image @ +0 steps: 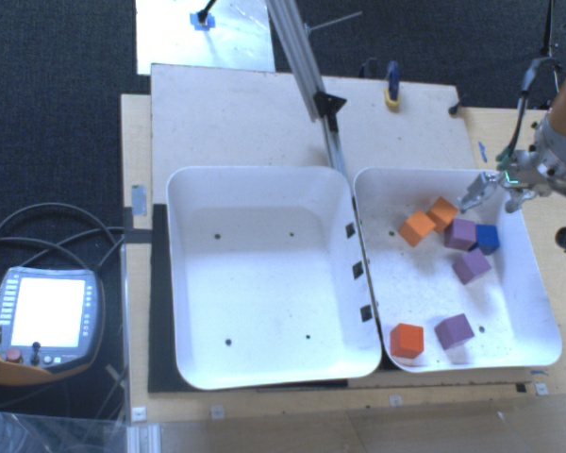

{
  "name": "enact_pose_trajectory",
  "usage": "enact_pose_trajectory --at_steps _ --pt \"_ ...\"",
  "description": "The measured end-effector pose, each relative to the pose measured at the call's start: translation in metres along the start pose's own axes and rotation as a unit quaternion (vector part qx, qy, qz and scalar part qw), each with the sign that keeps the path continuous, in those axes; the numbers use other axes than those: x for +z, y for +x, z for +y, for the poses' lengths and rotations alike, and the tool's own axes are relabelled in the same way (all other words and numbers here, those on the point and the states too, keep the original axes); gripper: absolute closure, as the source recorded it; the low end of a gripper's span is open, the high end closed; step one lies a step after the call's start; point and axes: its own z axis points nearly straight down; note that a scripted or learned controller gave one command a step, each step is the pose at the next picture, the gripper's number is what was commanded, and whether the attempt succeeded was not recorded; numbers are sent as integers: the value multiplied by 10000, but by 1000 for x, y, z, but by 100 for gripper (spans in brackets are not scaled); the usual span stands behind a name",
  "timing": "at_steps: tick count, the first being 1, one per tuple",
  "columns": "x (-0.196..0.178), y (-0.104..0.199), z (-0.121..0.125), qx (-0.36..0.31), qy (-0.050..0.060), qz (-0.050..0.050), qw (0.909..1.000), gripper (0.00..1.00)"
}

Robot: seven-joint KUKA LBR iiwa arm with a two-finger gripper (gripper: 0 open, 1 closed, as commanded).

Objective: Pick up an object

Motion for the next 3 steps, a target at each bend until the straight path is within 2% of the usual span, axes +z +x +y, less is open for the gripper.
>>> enact_pose_trajectory --at_steps 1,2,3 --pt "54 9 -6 4 23 11 10000 0" --pt "92 0 -1 16 -40 -22 10000 0" --pt "93 0 3 7 -96 -28 9999 0"
